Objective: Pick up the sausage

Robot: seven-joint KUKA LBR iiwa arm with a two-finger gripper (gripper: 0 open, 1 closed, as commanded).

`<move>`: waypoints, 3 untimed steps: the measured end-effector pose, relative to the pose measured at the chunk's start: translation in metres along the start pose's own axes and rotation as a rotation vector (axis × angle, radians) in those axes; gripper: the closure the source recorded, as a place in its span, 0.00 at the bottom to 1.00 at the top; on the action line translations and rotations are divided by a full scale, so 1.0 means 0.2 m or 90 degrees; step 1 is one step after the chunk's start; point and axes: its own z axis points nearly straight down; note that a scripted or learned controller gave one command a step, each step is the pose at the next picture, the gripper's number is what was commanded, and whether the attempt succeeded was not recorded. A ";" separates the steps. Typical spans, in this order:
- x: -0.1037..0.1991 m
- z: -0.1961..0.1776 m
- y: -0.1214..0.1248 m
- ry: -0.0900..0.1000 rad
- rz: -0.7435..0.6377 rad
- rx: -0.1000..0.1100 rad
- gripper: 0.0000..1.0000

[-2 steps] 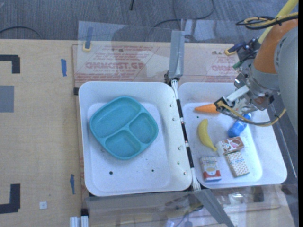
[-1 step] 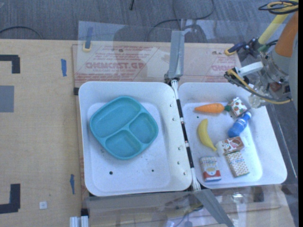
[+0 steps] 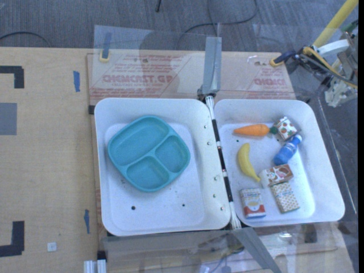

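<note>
Where banana (image 3: pixel 247 161) flanks cartons (image 3: pixel 277 176).

A blue plate (image 3: pixel 149 153) sits in the left bin (image 3: pixel 114 209). The right bin (image 3: pixel 324 169) holds a carrot (image 3: pixel 251 131), a banana (image 3: pixel 247 161), a blue bottle (image 3: pixel 287 151) and small boxes (image 3: pixel 252 202).

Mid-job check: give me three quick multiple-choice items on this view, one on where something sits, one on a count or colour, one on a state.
1. Where does the teal divided plate lie?
A. left bin
B. right bin
C. on the bench outside the bins

2. What colour is the small bottle?
A. red
B. blue
C. green

3. How does the banana sit?
A. lying on the right bin floor
B. on the plate
C. standing upright

Answers: 1 A, the plate lies inside the left bin. 2 B, its body is blue. 3 A, it lies flat below the carrot.
</note>
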 end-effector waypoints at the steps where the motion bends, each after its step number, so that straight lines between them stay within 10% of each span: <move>1: 0.00 0.00 -0.01 0.000 -0.001 0.001 0.00; 2: -0.40 0.09 -0.07 -0.001 -0.016 0.001 0.00; 3: -0.14 0.24 -0.03 0.000 -0.005 0.000 0.00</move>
